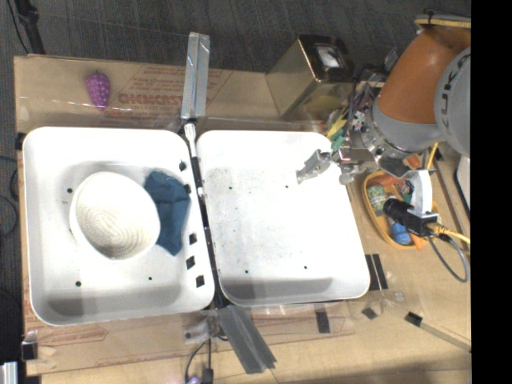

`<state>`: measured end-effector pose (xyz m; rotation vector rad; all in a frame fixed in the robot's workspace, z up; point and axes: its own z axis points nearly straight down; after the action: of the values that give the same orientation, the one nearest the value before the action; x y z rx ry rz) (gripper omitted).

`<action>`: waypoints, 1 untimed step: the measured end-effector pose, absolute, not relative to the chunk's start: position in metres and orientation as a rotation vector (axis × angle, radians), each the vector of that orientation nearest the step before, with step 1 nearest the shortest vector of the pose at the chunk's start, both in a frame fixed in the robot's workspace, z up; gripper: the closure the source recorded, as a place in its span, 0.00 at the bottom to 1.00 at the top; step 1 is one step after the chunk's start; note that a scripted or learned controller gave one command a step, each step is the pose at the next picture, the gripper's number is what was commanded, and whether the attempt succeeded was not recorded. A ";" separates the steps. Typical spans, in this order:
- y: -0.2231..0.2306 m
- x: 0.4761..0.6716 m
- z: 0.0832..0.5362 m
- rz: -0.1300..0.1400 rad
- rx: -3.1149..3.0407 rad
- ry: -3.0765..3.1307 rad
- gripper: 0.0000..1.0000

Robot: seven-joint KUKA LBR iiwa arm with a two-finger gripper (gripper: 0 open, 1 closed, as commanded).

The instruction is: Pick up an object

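Counter point(104, 342) held two white bins | jaws point(314, 165) over right bin's point(280, 230) far corner, grip state unclear | left bin point(48, 294) held woven hat point(116, 214), blue cloth point(170, 209)

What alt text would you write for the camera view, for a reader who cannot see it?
A grey and orange arm reaches in from the right, its gripper over the right bin's far right corner. The left bin holds a white hat touching a blue cloth. A purple object lies beyond the bins.
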<state>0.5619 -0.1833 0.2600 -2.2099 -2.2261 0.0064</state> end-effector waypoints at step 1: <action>-0.210 0.543 0.310 0.001 -2.194 -2.248 0.00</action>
<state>0.5430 -0.2103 0.3105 -2.1942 -2.2482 0.0011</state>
